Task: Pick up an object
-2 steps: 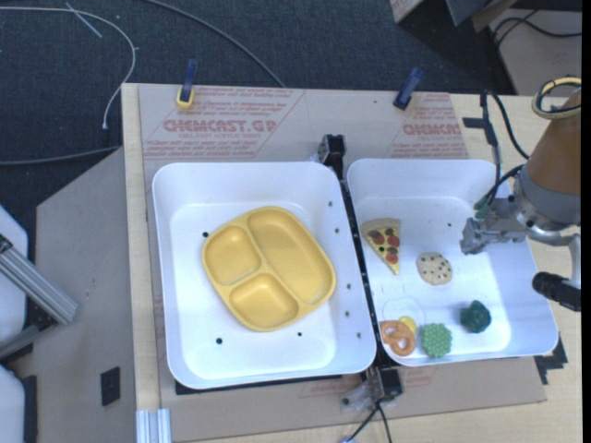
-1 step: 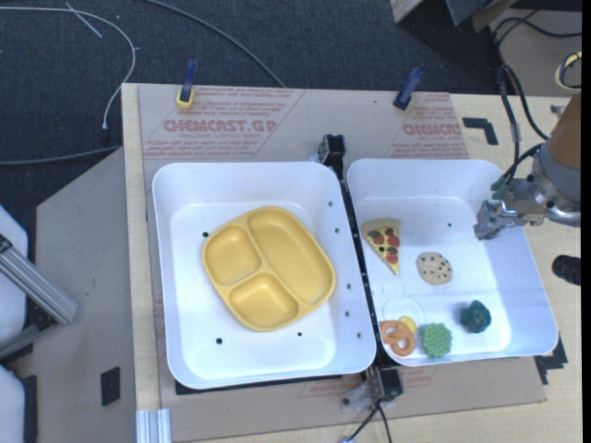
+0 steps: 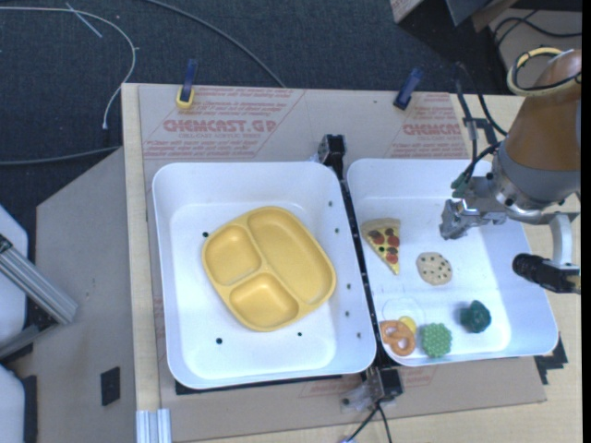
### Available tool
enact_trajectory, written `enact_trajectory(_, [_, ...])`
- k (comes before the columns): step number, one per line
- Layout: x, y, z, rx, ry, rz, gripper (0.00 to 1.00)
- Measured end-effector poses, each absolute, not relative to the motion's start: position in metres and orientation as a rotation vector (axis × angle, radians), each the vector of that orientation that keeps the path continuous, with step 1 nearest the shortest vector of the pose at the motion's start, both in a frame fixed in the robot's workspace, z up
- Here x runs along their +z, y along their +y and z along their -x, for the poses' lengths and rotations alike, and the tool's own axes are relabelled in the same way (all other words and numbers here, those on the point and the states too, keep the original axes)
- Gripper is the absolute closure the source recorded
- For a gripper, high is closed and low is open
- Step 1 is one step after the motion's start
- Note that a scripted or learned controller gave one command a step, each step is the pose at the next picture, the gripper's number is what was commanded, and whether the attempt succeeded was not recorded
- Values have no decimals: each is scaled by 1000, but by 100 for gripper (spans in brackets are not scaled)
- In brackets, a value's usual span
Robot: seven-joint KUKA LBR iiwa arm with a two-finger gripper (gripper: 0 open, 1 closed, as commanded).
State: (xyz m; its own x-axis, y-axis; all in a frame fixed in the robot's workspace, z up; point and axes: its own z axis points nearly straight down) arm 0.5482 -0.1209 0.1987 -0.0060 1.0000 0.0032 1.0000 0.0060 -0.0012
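From where I stand, nothing has been lifted yet. The arm [image 3: 545,127] reaches in over the right bin [image 3: 531,340], and its tool [image 3: 459,218] hangs above the bare white floor toward that bin's far edge, near the middle of it; whether it is spread or pressed together I cannot tell, since it is small and grey against the white. Nothing shows in its grip. The things it could take all lie in this same bin: a pizza slice [image 3: 384,243] close to the left wall, a round cookie [image 3: 433,268] just beside it toward the bin's middle, and along the near edge a pretzel [image 3: 399,336] in the near left corner, a light green knobbly piece [image 3: 436,340] next to it and a dark green piece [image 3: 476,317] further right (both look like toy vegetables, though I would not swear to which). The left bin [image 3: 175,247] holds a yellow divided tray [image 3: 268,268] in its middle, well apart from the arm. So the picking is all still ahead, as I judge it: the tool must settle over one piece, the cookie or pizza slice being nearest, come down, close on it and raise it clear.
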Motion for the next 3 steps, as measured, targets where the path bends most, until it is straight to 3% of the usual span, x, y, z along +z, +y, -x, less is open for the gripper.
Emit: enact_trajectory(3, [208, 45, -566, -4, -2228, 2213, 100])
